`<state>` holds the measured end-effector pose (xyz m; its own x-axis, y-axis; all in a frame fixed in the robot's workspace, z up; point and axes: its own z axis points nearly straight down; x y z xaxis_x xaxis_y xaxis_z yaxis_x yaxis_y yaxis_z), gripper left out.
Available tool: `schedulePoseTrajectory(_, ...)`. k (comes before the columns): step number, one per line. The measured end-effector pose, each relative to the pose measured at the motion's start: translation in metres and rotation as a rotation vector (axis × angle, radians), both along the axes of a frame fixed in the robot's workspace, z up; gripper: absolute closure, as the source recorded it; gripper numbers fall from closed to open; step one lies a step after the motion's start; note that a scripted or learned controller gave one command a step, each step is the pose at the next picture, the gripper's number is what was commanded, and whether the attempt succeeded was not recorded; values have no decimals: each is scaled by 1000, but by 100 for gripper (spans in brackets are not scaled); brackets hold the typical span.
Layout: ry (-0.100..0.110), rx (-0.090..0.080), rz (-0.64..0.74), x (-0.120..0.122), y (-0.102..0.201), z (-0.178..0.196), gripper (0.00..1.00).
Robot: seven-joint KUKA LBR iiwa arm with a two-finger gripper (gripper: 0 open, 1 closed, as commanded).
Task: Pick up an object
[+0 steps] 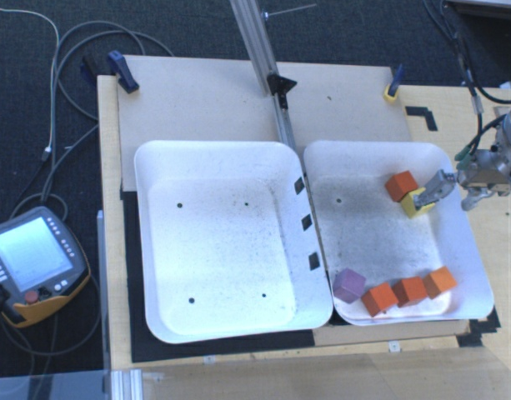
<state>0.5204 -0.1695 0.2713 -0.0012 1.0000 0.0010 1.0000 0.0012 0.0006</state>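
The gripper (443, 183) is reaching in over the right edge of the right bin (380, 152), its fingers sitting against the yellow block (418, 201); whether they are parted or closed on it, I cannot tell. The risk, in my judgement, is crowding: an orange block (400, 185) is touching the yellow one on its far side, so a fingertip could land on it and shove both away. The yellow block is looking small, cube-like and half hidden, lying near the bin's right edge, toward the far corner.
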Motion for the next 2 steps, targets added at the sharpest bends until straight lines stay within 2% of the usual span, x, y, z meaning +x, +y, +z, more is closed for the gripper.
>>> schedulePoseTrajectory(1, 0, 0, 0, 0, 0, 0, 0)
schedulePoseTrajectory(2, -4, -1, 2, 1, 0, 11, 100)
